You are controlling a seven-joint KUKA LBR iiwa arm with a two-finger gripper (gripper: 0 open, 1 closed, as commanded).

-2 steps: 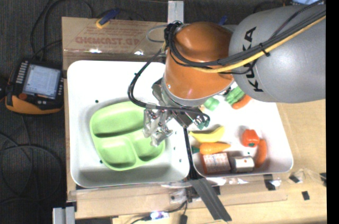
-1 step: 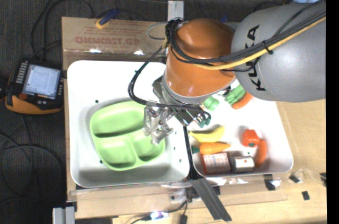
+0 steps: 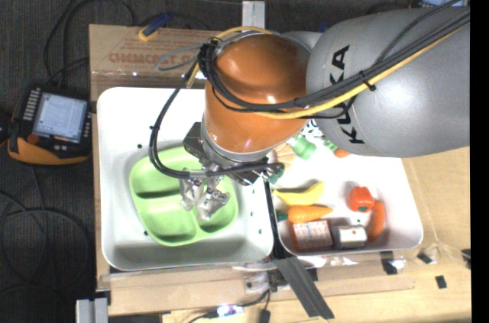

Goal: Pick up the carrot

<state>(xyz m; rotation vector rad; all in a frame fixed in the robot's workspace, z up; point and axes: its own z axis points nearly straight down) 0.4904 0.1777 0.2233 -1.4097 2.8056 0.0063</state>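
From the overhead camera I count two shallow white plastic bins side by side on the tabletop (image 3: 114, 58): the left bin (image 3: 122, 161) and the right bin (image 3: 409, 218).

In the left bin I see one lime-green divided plastic tray (image 3: 157, 195) with several compartments. I count no other loose item on the visible floor of this bin.

The single grey arm with its glossy orange band (image 3: 252, 92) reaches in from the right and hangs over the seam between the bins. Its tool (image 3: 202, 199) points down over the right-hand part of the green tray. I see metallic fingers (image 3: 191, 195) close together with nothing visible between them; I cannot tell how far apart they stand, because the wrist covers much of them.

In the right bin I count these items: one long orange carrot (image 3: 309, 212), lying roughly level just below one yellow banana (image 3: 302, 193) and just above one dark brown bottle with a pale label (image 3: 312, 235). The carrot is well apart from the tool, on the far side of the bin wall. Further right I see one red-orange pepper-shaped piece (image 3: 361, 198), one slim orange piece (image 3: 377, 218), one small white block (image 3: 352, 236), and one green item (image 3: 303, 148) partly under the arm.
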